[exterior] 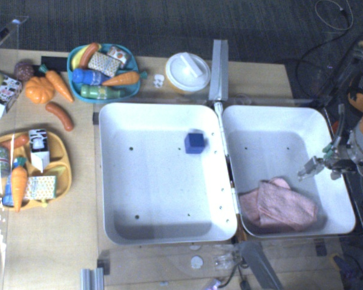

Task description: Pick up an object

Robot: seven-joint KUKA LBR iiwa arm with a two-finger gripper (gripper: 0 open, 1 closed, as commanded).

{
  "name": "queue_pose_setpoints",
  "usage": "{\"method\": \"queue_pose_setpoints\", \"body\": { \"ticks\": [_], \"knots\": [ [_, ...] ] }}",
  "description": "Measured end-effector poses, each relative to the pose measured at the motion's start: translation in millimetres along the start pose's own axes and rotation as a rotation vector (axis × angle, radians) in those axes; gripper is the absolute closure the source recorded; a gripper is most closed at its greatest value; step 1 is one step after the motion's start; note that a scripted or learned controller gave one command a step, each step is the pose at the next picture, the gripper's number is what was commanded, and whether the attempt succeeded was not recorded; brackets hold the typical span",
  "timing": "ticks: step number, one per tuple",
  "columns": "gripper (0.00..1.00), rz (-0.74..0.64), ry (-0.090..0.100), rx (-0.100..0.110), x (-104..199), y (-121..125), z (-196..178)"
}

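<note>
Pink cloth (pixel 278 205) just below-left of end effector (pixel 317 165), finger state unclear.

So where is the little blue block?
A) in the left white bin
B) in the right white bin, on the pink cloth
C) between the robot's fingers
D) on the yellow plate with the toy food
A: the blue block sits on the floor of the left bin, near its upper right part, while the pink cloth lies in the right bin.

Pink cloth (pixel 278 204) looks soft, rumpled; bins (pixel 163 231) smooth white plastic (faintly glossy).
</note>
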State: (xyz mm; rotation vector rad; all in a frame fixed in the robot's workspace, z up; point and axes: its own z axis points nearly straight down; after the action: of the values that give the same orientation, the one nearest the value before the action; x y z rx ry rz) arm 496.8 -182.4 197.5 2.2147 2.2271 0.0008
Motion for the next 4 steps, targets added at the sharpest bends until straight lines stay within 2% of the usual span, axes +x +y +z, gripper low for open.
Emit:
{"method": "queue_pose_setpoints", "body": {
  "ticks": [1, 2, 3, 4],
  "knots": [
    [0.0, -0.048, 0.0, -0.007, 58, 2, 100],
    [0.0, -0.028, -0.002, -0.019, 98, 21, 106],
    [0.0, 0.069, -0.002, -0.017, 86, 91, 106],
    [0.0, 0.08, 0.0, -0.016, 86, 33, 106]
  ]
}}
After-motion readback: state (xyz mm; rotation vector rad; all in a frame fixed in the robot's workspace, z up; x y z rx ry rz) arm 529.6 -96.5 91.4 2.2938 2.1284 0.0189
